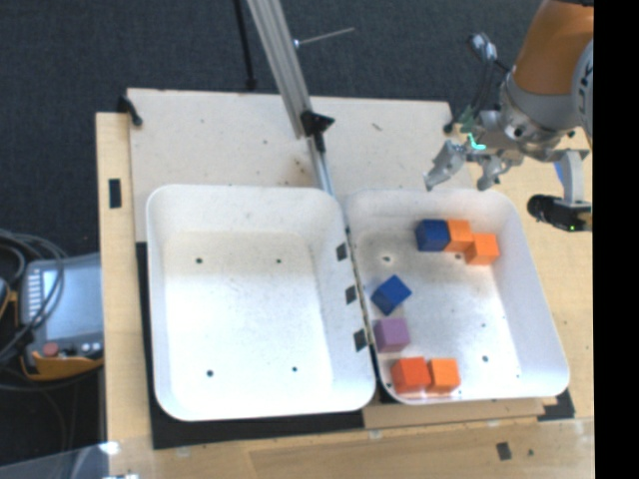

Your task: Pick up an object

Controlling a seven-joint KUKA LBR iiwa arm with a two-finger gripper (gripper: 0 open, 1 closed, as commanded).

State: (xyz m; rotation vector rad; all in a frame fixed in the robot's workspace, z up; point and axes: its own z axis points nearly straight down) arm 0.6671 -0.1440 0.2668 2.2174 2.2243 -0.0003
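Blocks (432,236) in right bin (534,297) | gripper (464,173) above rim, nothing held

I am finding open floor through the middle of the right shallow white bin (534,307). A blue cube (432,235) touching two orange cubes (472,241) is crowding its far end; a tilted blue cube (391,293), a purple cube (390,333) and two orange blocks (424,374) are lining its left wall and near edge.

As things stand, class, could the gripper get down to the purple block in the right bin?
Probably yes: the purple block lies uncovered near the divider, with the gripper hovering above the bin's far rim.
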